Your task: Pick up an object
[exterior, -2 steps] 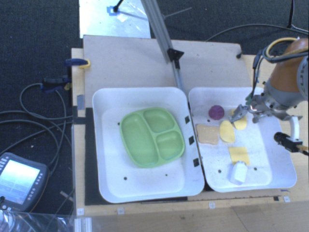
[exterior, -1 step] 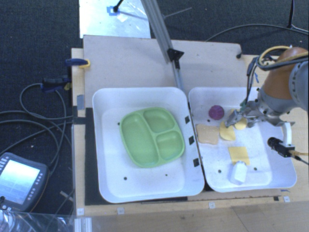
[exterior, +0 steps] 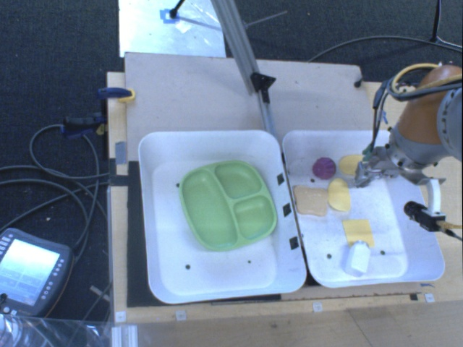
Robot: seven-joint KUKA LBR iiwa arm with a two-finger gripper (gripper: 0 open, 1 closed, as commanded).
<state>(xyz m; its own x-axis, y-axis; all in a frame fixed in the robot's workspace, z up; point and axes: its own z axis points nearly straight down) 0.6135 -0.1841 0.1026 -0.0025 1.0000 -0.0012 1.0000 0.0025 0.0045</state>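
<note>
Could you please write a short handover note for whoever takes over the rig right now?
Gripper: low over the right bin, beside the yellow pieces; nothing seen between its fingers.
Right bin also holds a purple ball, tan slice, yellow block and white bottle.
Left bin holds a green tray.
Done: no pick yet.
Left: grasp and lift one object.

A green divided plate [exterior: 228, 204] lies in the left bin [exterior: 163, 266]; a teach pendant [exterior: 27, 266] sits off the bench.
</note>
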